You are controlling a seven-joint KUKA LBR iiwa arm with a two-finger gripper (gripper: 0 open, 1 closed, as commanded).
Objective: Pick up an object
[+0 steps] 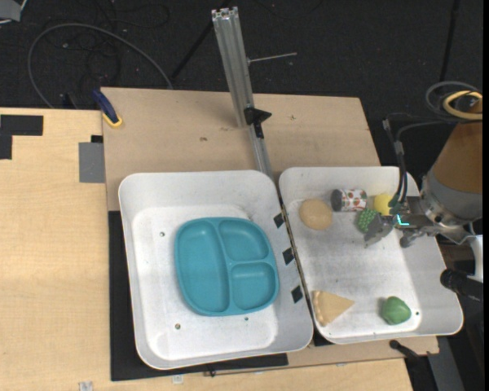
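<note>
Where the right white bin nears the front edge: a tan wedge-shaped piece and a round green object. Left: a teal divided plastic plate in the left white bin. Farther back right: a round beige lump, a small patterned can, a yellow piece half hidden beside the gripper. Fingers' spread impossible to make out; something green there, indistinct. Beyond: tan bench, upright metal post, dark floor with cables.

Even overhead light, soft shadows, dark surround, slight blur
</note>
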